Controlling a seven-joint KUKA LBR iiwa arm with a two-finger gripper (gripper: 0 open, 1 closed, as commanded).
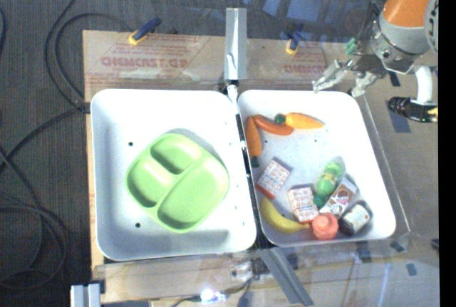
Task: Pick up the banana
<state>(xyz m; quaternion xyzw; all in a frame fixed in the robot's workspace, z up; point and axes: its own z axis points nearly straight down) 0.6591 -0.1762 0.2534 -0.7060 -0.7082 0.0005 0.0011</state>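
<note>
Item: banana (280,219), low in the right bin (370,149), long axis running left to right along the front wall (partly under small cartons). Your tool (340,82), fingers spread, hovers over the back rim; the banana lies well forward and left.

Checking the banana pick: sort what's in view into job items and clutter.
Job: banana, gripper, right bin.
Clutter: green plate, left bin, carrots, green bottle, small boxes, red cup.

Banana (280,219) partly under box (302,202).
</note>
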